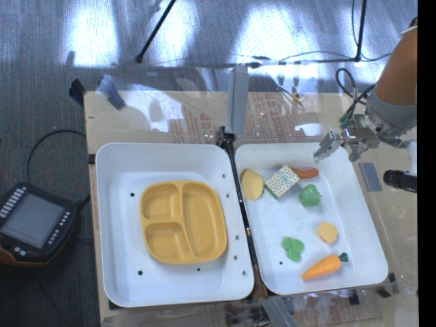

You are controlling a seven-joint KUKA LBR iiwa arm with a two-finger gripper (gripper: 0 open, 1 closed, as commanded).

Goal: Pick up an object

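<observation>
Lowest in the frame, and so closest to the lens, lies a toy carrot (321, 266) near the front wall of the right bin (364, 210), well below and slightly left of the gripper (342, 144). That gripper hangs over the bin's far right corner with its two fingers spread apart and nothing between them, so it is released and carrying nothing. It seems posed there as a start point, high enough to clear the wall before dropping onto a target. Any of the loose toys could serve as the object to pick up, and all sit apart enough for the fingers to straddle one. Just below and left of the gripper rests a small orange sausage-like piece (306, 172), touching a checkered block (281, 181); further left is a pale yellow potato shape (251, 184) against the bin's left wall. A green pepper (310, 195) lies directly below the sausage piece, then a yellow slice (328, 232) and a green leafy piece (293, 248) lower still. Far to the gripper's left, the left bin (116, 182) holds a yellow divided plate (182, 221) lying flat in its middle, its three compartments bare, probably kept apart so the loose toys stay easy to reach.
</observation>
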